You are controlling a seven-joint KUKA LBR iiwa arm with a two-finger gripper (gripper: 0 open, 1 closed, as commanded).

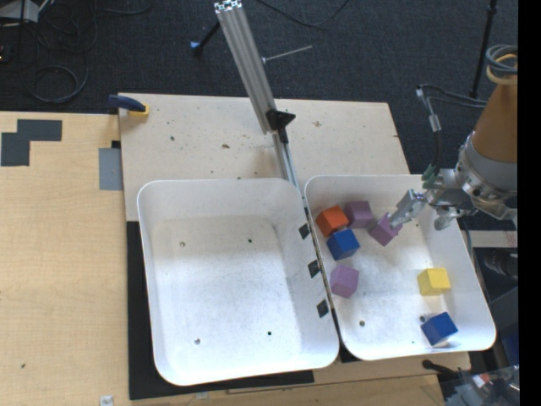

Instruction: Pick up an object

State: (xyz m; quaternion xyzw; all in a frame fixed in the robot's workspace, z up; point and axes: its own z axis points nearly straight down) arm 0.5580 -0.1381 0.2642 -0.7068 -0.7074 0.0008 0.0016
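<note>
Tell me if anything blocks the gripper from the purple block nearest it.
Nothing visible does. The gripper is right beside that purple block in the right bin. Another purple block and the orange block lie on its far side, toward the divider.

camera view | fixed overhead, slanted down - both bins (169, 194) framed | arm (494, 142) entering right

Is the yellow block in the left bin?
No, the small yellow foam cube lies in the right shallow white bin, near its right wall.
</note>
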